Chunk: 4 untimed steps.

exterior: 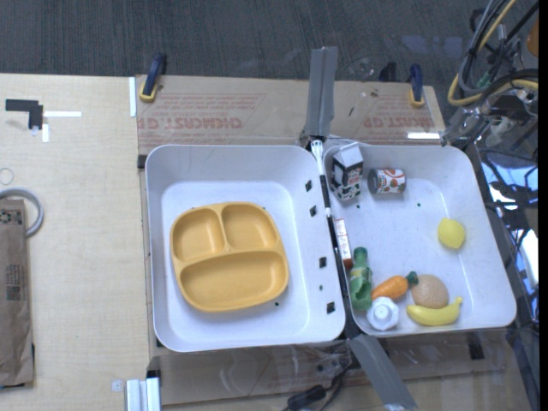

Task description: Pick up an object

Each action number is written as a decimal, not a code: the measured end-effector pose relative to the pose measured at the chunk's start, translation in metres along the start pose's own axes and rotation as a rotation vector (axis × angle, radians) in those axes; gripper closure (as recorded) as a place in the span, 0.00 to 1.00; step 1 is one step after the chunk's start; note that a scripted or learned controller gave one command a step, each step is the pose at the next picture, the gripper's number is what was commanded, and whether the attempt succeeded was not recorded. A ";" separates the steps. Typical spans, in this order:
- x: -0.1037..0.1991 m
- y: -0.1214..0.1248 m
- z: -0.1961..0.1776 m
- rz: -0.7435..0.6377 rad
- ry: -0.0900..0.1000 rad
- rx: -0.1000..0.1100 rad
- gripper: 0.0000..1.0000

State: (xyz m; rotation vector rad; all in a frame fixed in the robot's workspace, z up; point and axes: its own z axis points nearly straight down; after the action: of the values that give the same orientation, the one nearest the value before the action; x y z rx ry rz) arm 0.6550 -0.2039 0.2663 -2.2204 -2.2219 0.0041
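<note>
**Yellow fruit and small groceries lie in the right bin**

Yellow lemon (452, 234) sits alone toward 3 o'clock in the right bin (476, 178), apart from the other pieces. At 5 o'clock in that bin a banana (434, 313) lies curved along the near wall, with a tan rounded item (430, 291) touching it just at its 12 o'clock. An orange carrot (391, 287) lies at the tan item's 9 o'clock, its green tip pointing toward it. A green bottle (360, 281) lies at the carrot's 9 o'clock, lengthwise against the wall shared by the two bins, and a white round piece (383, 314) rests just at the carrot's 6 o'clock. Toward 11 o'clock in the bin a small black-and-white carton (347, 171) stands in the corner, with a can (387, 181) lying on its side just at the carton's 3 o'clock.

Whether the tool is apart or together cannot be told.

The left bin (163, 187) holds a yellow divided plate (229, 255), flat near its middle. Both bins rest on a cardboard sheet (205, 110), fixed at its far edge by two blue clamps (154, 74). The pale wooden surface (68, 187) stretches out at 9 o'clock, with a brown paper bag (13, 289) at its edge. Yellow and black cables (497, 50) hang at 1 o'clock from the bins.
</note>
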 end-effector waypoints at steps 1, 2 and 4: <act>0.013 -0.050 0.104 -0.222 0.000 -0.002 0.00; -0.011 -0.100 0.176 -0.172 0.011 0.001 0.00; -0.005 -0.094 0.165 -0.458 -0.002 -0.006 1.00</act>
State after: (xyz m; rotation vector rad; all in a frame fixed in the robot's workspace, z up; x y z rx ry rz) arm 0.5607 -0.2097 0.1018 -1.6607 -2.6725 0.0000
